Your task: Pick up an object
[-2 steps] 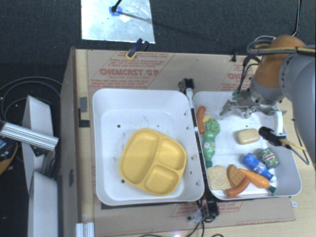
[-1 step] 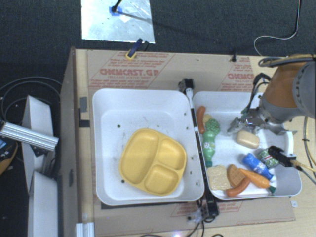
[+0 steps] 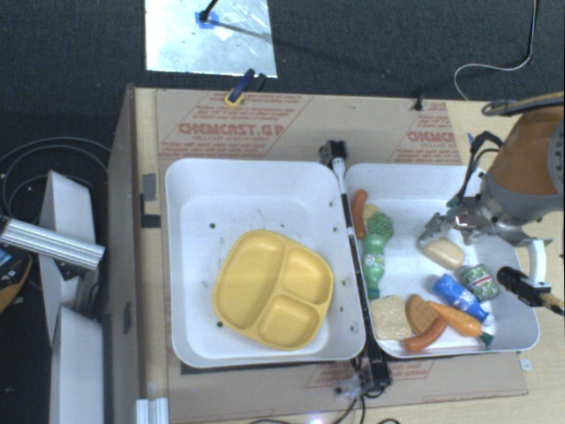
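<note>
I see the left bin (image 3: 190, 263) holding a yellow divided plate (image 3: 274, 287). The right bin (image 3: 521, 325) holds toy food. My gripper (image 3: 444, 225) sits low over a pale bread roll (image 3: 444, 253); I cannot tell its grip state.

Around my workspace
A shiny metal sheet (image 3: 210, 23) lies on dark carpet at upper left; black cables (image 3: 35, 162) and a ridged metal bar (image 3: 51, 242) sit at left.
</note>
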`<act>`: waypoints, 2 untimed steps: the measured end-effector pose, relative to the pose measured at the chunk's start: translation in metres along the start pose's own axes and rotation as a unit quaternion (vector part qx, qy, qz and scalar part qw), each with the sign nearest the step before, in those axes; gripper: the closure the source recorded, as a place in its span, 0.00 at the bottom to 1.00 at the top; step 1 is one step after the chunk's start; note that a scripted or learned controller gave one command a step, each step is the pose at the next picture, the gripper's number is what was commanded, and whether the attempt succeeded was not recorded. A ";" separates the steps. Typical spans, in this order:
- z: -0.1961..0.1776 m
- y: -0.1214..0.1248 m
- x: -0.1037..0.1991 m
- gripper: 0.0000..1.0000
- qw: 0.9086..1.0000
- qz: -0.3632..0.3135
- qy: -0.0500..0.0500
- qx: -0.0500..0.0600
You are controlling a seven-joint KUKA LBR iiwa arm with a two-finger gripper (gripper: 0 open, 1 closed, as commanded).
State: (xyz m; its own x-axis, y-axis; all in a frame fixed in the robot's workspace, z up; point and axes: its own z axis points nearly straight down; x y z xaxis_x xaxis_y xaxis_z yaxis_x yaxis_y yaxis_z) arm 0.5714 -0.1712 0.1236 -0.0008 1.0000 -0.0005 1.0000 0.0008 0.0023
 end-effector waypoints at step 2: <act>0.039 -0.078 -0.009 0.00 1.000 0.000 0.000 0.001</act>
State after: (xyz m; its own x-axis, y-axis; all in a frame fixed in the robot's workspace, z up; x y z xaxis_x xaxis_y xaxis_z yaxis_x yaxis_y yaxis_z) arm 0.4931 -0.1805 0.0843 -0.0001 1.0000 -0.0005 1.0000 0.0001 0.0007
